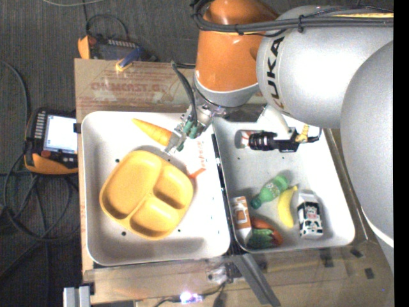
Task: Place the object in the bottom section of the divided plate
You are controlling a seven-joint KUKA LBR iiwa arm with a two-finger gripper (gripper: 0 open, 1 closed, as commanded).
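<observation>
Camera view: the claw (181, 137) hovers over the left bin (96, 248), with the carrot (152, 130) just to its left, lying on the bin floor. Whether the claw is spread or pressed together cannot be told, and nothing is seen pinched in it. Just below the claw sits the yellow divided plate (124, 184), all three of its sections bare. The task looks barely begun, with the pick-up and the placing both left to do.

The count:
- **Left bin:** one plate, one carrot and one small orange scrap (197, 170) below the claw.
- **Right bin (332, 171):** one green bottle (268, 192), one banana (285, 208), one black-and-white carton (310, 219), one orange box (241, 212) and a green-and-red cluster (263, 236) too tangled to count.
</observation>
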